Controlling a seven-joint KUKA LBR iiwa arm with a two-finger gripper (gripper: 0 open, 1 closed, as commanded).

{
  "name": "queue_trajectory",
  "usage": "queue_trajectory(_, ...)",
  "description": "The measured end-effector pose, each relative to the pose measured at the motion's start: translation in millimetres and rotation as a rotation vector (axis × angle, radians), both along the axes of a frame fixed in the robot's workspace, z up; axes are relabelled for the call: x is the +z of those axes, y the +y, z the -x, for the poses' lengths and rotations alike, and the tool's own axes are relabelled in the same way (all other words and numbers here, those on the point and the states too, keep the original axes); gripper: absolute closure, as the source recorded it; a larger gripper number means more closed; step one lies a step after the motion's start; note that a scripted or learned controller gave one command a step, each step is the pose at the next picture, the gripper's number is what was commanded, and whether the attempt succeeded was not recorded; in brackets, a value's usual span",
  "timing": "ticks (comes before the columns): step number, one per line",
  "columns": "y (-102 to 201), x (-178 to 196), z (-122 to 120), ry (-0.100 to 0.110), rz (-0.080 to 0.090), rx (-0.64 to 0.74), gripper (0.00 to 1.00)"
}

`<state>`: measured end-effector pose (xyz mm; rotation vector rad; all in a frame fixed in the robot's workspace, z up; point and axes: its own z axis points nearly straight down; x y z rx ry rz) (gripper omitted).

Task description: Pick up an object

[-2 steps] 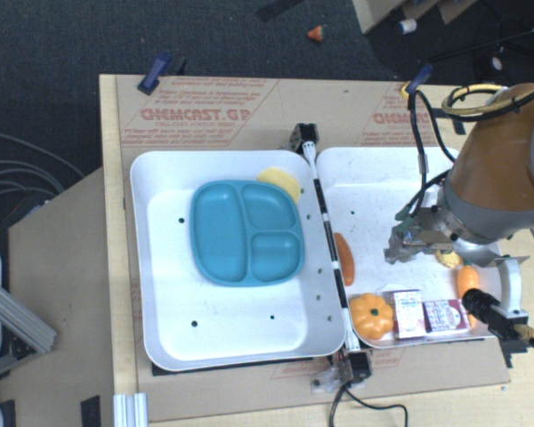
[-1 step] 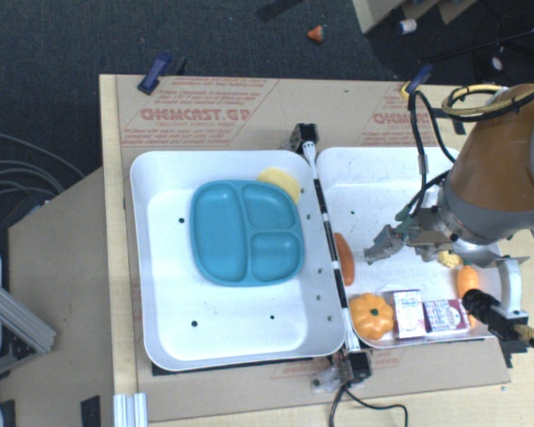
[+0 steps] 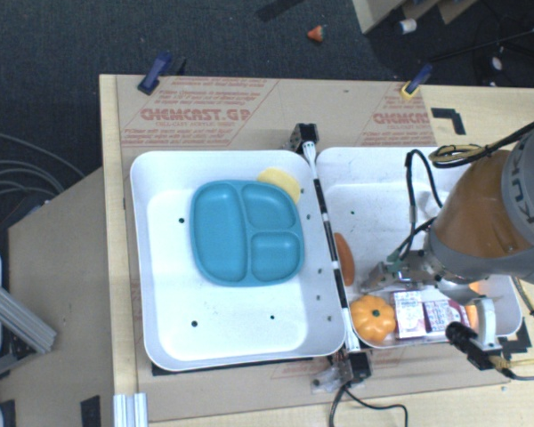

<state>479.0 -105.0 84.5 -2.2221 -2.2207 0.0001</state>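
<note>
Low over the right bin [image 3: 374, 163], my arm [image 3: 485, 212] hides its gripper [image 3: 408, 269]; grip unclear. Board [image 3: 205, 105] reads "CHEMCAST".

The left bin [image 3: 160, 265] has free floor in front of the blue plate [image 3: 246, 232]; the arm [image 3: 481, 216] covers the right bin [image 3: 374, 172].

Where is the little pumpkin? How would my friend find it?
Look in the right bin, the one the arm reaches into, and go to its near left corner. The little pumpkin sits there beside a printed carton. It is round and orange with a green stem; nothing nearby is.
</note>
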Motion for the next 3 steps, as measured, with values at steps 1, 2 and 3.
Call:
queue_trajectory(1, 13, 0, 0, 0.001, -0.001, 0.001, 0.00)
queue_trajectory(2, 12, 0, -36, 0.000, 0.000, 0.001, 0.00)
queue_trajectory(3, 3, 0, 0, 0.002, -0.001, 0.000, 0.00)
